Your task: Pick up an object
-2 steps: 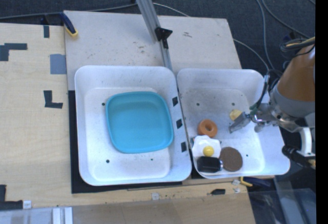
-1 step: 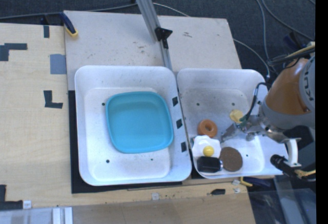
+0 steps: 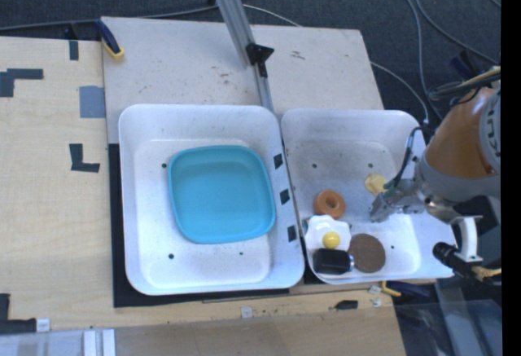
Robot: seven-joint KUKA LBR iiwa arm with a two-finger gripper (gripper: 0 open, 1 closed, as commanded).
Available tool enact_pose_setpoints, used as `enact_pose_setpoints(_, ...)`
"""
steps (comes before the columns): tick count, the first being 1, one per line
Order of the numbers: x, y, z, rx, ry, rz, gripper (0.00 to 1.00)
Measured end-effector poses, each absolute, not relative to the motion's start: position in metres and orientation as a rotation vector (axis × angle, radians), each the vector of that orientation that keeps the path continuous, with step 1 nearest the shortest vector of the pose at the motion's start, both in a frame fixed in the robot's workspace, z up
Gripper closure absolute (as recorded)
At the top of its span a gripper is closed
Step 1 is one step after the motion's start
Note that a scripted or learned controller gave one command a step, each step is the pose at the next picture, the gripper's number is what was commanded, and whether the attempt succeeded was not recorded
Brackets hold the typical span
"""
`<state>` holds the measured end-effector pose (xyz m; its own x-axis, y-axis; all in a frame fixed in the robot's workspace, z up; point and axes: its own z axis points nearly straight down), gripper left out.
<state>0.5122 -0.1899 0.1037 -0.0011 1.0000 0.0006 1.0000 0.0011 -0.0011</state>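
Note:
The right bin (image 3: 342,128) holds several small things. An orange donut (image 3: 330,203) lies near its middle. In front of it sit a white fried egg (image 3: 327,234) with a yellow yolk, a brown round cookie (image 3: 367,252) and a black block (image 3: 332,262) at the front rim. A small yellow piece (image 3: 374,182) lies to the right of the donut. My gripper (image 3: 381,208) reaches in from the right and hangs low just below the yellow piece, right of the donut and above the cookie. Nothing shows in its grasp.
The left bin (image 3: 138,183) bears a blue square plate (image 3: 221,192). A grey metal pole (image 3: 236,12) slants down to the wall between the bins. Cables (image 3: 440,37) lie on the dark floor behind, and the arm's orange band (image 3: 456,142) overhangs the right bin's right rim.

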Motion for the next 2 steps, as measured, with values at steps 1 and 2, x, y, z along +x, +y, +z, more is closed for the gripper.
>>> enact_pose_setpoints(1,0.507,-0.184,0.15,-2.222,-2.224,-0.002,1.0)
enact_pose_setpoints(2,0.504,-0.18,0.211,-2.223,-2.226,-0.004,1.0)
